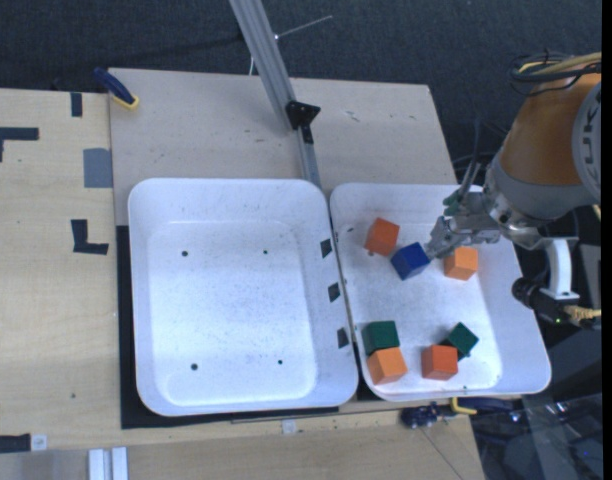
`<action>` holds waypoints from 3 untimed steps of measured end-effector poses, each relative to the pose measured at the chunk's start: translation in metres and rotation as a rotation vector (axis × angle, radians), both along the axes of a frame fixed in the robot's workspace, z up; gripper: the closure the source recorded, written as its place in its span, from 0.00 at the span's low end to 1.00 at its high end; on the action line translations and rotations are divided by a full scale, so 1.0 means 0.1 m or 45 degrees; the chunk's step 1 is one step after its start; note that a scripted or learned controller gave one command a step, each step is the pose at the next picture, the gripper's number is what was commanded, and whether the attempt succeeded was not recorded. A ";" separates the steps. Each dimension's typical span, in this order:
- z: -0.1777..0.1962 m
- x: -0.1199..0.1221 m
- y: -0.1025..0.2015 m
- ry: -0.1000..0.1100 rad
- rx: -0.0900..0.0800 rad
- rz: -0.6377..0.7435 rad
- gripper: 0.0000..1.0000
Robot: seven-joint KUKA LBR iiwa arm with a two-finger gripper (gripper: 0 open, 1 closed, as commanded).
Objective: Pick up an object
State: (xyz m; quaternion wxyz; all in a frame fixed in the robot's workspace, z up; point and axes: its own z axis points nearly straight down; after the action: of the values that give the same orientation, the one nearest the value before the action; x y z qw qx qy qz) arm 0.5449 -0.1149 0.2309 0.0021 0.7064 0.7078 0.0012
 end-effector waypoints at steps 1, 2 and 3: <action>0.37 0.01 0.00 0.002 0.001 0.000 1.00; 0.29 0.23 0.49 0.007 0.002 0.005 1.00; 0.20 0.24 1.05 0.009 0.003 0.006 1.00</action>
State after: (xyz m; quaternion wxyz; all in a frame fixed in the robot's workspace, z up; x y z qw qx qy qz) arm 0.5685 -0.0094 0.2511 -0.0012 0.7047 0.7096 -0.0006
